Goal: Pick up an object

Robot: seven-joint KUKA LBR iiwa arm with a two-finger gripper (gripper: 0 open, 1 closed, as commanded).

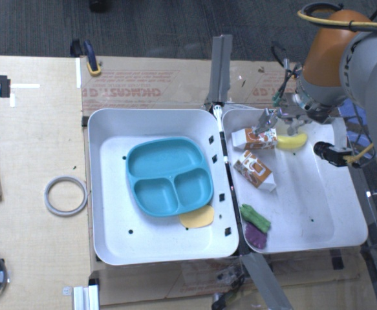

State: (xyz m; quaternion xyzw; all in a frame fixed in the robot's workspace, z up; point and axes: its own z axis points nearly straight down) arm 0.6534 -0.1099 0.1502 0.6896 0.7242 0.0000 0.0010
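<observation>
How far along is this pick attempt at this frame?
Done: the hand has reached the right bin, low by the small carton and the banana. In hand: nothing visibly lifted, and its grip cannot be made out. Left: securing and raising an object; the second carton, green item and purple item lie untouched.

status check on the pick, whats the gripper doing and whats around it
Gripper low in right bin, over small carton. Nothing seen held. Banana right beside it; second carton just below.
</observation>
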